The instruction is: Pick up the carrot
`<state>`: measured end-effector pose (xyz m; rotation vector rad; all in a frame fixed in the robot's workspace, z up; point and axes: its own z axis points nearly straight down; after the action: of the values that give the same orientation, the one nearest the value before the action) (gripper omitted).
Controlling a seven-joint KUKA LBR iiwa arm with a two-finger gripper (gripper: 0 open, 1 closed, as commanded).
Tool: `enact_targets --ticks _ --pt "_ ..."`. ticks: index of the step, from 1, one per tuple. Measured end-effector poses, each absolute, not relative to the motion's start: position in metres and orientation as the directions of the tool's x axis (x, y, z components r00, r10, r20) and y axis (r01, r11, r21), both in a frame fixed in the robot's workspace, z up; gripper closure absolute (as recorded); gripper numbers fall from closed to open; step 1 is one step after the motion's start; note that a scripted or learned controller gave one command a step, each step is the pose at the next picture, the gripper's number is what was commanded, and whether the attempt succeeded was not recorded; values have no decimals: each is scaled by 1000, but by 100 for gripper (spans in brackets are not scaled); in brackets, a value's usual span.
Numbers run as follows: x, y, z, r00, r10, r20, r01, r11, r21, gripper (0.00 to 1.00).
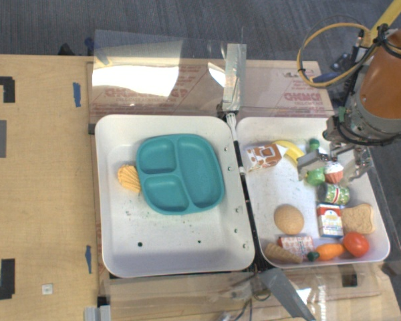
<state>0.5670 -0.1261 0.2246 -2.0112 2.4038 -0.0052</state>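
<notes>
The carrot, orange with a small green end, lies near the front edge of the right bin. A red tomato sits to its right and a wrapped snack to its left. My gripper hangs over the bin's far right part, well behind the carrot. Its two grey fingers are spread open above a green piece and a small red-and-white item, and they hold nothing.
The right bin also holds a banana, a brown carton, a round bun, a green can, a juice box and toast. In the left bin lie a teal divided plate and a yellow shell-shaped piece.
</notes>
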Motion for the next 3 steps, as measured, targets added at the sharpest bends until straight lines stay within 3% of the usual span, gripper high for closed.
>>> enact_targets --ticks 1,2,3 --pt "619 -97 216 72 -997 -5 -997 -72 -6 0" --pt "625 -102 88 204 -979 -2 -979 -204 -8 0" --pt "579 -187 86 262 -965 1 -965 -262 -2 0"
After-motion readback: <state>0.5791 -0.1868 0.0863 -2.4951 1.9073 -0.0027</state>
